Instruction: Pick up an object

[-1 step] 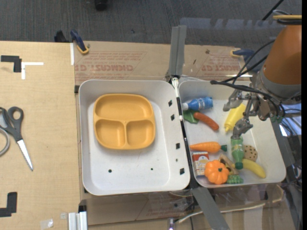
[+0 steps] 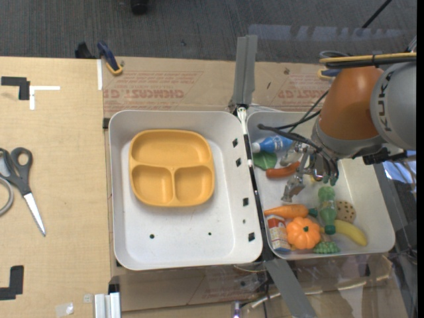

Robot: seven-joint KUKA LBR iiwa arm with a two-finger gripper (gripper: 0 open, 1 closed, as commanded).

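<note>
Orange carrot [image 2: 286, 211] just below my hand [image 2: 293, 189], grip state I cannot tell; crowded toys beside the carrot could deflect my descent, spoiling the pick.

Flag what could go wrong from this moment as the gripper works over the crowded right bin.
1. The gripper hangs among closely packed toys: the carrot, pumpkin and green bottle lie so near each other that closing may nudge or catch two at once.
2. The red pepper lies right beside the fingers and could be pushed aside rather than grasped.
</note>
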